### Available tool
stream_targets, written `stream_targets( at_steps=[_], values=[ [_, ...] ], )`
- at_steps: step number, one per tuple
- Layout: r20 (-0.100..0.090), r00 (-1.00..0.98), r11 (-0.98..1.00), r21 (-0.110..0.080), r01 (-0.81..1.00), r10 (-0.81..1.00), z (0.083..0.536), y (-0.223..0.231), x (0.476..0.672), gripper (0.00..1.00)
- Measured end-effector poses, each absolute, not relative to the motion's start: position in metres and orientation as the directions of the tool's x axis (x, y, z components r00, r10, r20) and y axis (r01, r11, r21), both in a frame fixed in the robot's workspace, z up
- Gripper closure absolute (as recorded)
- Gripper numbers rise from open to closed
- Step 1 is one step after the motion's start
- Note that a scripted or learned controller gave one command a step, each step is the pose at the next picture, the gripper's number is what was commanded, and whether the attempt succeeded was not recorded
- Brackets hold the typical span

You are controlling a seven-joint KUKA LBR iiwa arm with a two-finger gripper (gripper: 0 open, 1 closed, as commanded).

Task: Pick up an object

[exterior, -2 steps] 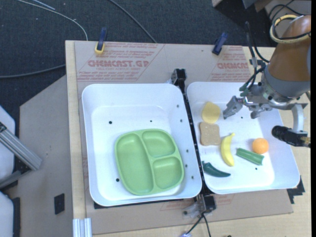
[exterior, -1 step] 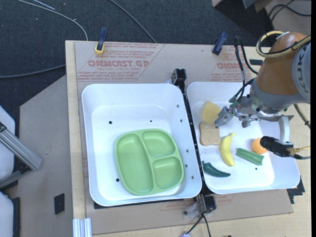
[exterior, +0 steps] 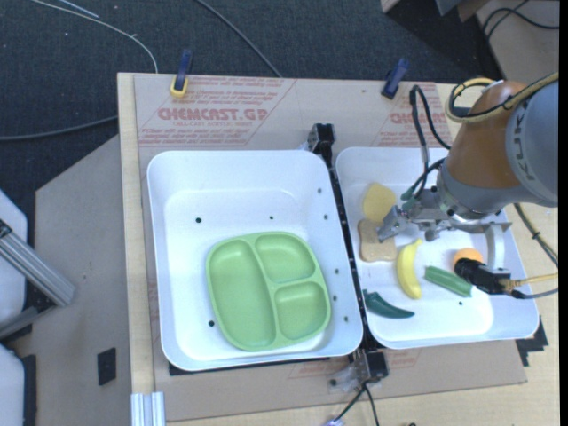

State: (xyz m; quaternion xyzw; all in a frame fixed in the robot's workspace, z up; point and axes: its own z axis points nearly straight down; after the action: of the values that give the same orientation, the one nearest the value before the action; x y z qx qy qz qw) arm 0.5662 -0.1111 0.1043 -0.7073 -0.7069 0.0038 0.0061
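In the right bin (exterior: 497,322) lie a yellow banana (exterior: 407,272), a pale toast slice (exterior: 374,242), a yellow wedge (exterior: 378,201), a dark green pepper (exterior: 388,304), a light green piece (exterior: 447,280) and a small orange piece (exterior: 468,258). My gripper (exterior: 408,231) hangs over the left half of this bin, just above the banana's upper end and right of the toast. It is open and holds nothing. The grey arm with its orange band (exterior: 484,149) covers the bin's back right part.
The left bin (exterior: 177,193) holds a green divided tray (exterior: 266,288). A black clamp (exterior: 321,137) sits at the back between the bins, and another (exterior: 371,365) at the front. Cables run along the right bin's right side.
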Motion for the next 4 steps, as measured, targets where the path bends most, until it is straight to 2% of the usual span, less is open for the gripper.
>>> stream_targets(
  at_steps=[1, 2, 4],
  values=[
    [0.004, 0.0, 0.0, -0.006, 1.0, 1.0, 0.085, -0.111, 0.568, 0.0],
    [0.005, 0.0, 0.0, 0.0, 1.0, 1.0, 0.094, -0.11, 0.57, 1.0],
    [-0.002, -0.002, 0.002, 0.002, 1.0, 1.0, 0.204, -0.112, 0.569, 1.0]
  ],
)
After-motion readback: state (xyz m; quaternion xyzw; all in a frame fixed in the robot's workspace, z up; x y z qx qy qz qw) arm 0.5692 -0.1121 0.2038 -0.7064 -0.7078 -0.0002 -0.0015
